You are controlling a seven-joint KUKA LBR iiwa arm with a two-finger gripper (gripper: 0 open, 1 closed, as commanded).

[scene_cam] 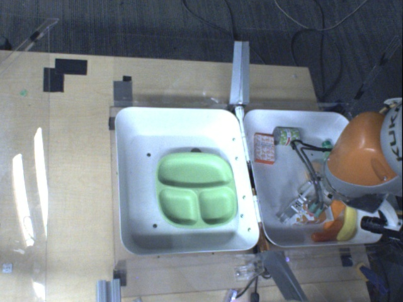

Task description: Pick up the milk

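One small red-and-white carton (264,148), which I take for the milk, lies flat in the right bin (281,236) against its left wall, near the far corner. Its long axis runs from far edge to near edge; which end is the top is unclear. A green can (288,135) sits just beside it. The gripper (304,205) hangs well apart, toward the near edge, and I cannot tell whether it is open or closed. The step in hand looks like the approach: next it must reach the carton and line up across its short side.

1. The arm (365,153) is cut off by the right edge and hides part of the right bin (283,231).
2. The gripper (306,205) is a small metallic blur, perhaps touching the clutter below it.
3. A yellow item (347,225) is half hidden.
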